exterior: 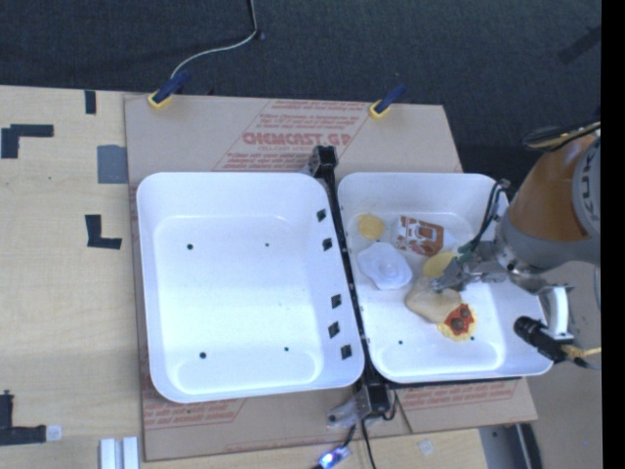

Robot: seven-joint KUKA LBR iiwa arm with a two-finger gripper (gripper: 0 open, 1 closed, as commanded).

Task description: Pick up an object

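Observation:
The right bin holds a small heap of objects: a yellow round piece, a white and red-brown packet, a translucent white lid-like piece, a yellow item, a tan flat piece and a red and yellow item. My gripper reaches in from the right and hangs low over the heap, between the yellow item and the tan piece. Nothing can be made out between its fingertips.
The left bin lies beside the right one, a black divider strip between them. Both sit on a cardboard sheet held by two blue and yellow clamps. The arm's grey and orange body overhangs the right bin's right rim.

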